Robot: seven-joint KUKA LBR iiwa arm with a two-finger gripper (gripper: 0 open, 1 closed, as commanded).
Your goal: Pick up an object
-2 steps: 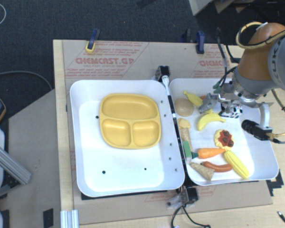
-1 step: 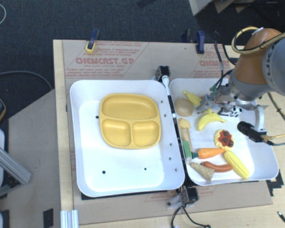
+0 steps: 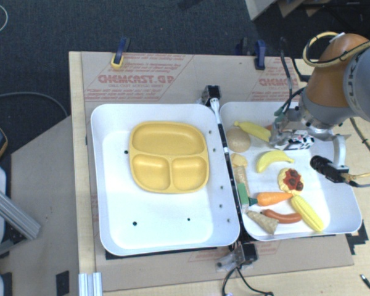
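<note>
Toy food is lying crowded in the right bin (image 3: 351,217), nearest the camera: a wedge of bread (image 3: 261,221) at the front edge, with a sausage (image 3: 282,215) and a corn cob (image 3: 308,212) sitting just beside it. A carrot (image 3: 274,198) is resting just behind them, a small pizza slice (image 3: 290,179) is sitting behind that, and a banana (image 3: 273,159) is curving further back. A long stick-shaped piece (image 3: 241,180) is running along the bin's left wall, with a round tan potato (image 3: 238,141) behind it. In the left bin (image 3: 111,184), a yellow divided tray (image 3: 169,155) is sitting toward the back. Farther off, the gripper (image 3: 290,138) is hanging low over the back of the right bin, just beside a second yellow piece (image 3: 253,130) and over a small black-and-white object (image 3: 301,142). Whether it is clenched or released cannot be told. The grey arm (image 3: 342,82) is reaching in from the right.
</note>
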